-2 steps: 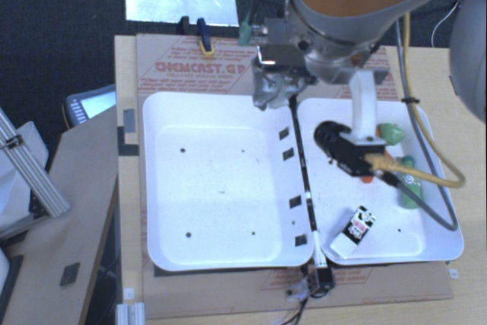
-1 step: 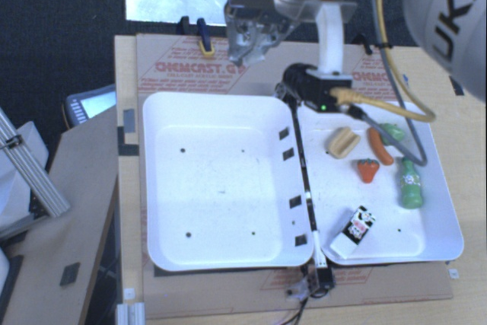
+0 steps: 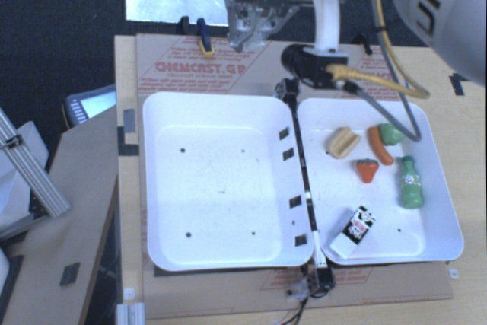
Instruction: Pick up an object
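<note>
While smooth plastic toy foods lie in the right bin point(image 3: 441, 228), the metal hand point(image 3: 247, 30) hangs unreadable.

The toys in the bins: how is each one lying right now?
Bread roll: lying flat, right bin.
Carrot: lying flat, touching its green top.
Strawberry: lying loose, apart from the others.
Green bottle: on its side.
Milk carton: tipped over, near the front.
Tool: raised behind the bins.

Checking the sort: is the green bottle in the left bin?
No, the bottle lies in the right bin, beside the carrot.
</note>
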Tool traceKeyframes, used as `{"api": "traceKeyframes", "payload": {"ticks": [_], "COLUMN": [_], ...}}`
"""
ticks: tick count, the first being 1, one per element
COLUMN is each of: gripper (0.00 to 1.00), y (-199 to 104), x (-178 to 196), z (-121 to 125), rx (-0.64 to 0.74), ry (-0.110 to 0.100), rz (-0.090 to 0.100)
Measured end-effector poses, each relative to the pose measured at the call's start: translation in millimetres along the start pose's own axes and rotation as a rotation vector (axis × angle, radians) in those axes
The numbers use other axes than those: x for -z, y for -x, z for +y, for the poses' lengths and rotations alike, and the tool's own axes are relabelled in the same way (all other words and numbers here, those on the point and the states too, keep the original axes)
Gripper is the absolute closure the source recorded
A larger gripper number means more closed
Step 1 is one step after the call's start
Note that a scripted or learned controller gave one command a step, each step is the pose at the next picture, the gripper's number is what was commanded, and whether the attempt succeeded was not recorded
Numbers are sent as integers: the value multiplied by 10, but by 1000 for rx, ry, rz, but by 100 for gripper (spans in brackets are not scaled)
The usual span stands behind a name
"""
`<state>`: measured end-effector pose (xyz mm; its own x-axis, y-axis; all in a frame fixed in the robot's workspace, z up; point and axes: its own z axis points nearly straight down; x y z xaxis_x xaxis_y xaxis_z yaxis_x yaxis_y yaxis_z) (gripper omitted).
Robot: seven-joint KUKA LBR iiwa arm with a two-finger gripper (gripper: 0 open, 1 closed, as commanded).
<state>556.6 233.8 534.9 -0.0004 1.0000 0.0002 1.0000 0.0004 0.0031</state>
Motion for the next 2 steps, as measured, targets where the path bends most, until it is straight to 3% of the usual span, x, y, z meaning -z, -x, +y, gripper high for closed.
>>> {"api": "traceKeyframes", "payload": {"ticks": [1, 2], "gripper": [100, 100], "y": [254, -13], "x": [8, -11], "z": [-734, -57], "rx": [5, 1], "ry": [-4, 0], "rz": [1, 0]}}
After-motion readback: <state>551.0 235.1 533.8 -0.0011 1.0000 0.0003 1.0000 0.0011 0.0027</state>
